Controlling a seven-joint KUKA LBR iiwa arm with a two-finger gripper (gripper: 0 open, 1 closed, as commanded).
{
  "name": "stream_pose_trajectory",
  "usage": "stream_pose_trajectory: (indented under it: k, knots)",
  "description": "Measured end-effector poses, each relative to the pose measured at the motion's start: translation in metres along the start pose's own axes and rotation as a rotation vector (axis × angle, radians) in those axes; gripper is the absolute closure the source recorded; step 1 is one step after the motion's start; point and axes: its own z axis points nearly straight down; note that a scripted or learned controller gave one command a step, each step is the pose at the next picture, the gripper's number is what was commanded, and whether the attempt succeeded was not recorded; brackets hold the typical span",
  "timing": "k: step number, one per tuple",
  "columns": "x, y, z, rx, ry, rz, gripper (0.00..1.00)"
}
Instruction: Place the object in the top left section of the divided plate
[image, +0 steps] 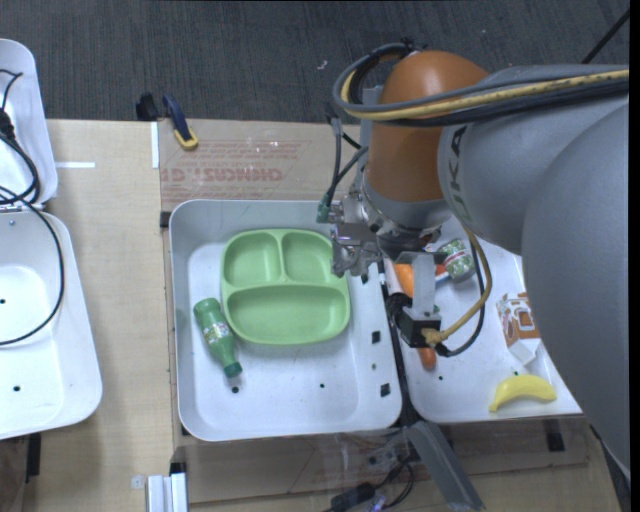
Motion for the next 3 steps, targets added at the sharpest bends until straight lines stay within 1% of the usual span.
stream_pose_trajectory:
  k: [1,2,3]
  knots:
    - [0.052,-0.002,0.053,0.003,0.000,-0.097,1.00]
    - [-0.009,-0.077,0.012,0.002,0.001,-0.091,1.00]
    - [-0.040,-0.075,-0.009,-0.001,0.001,-0.223,1.00]
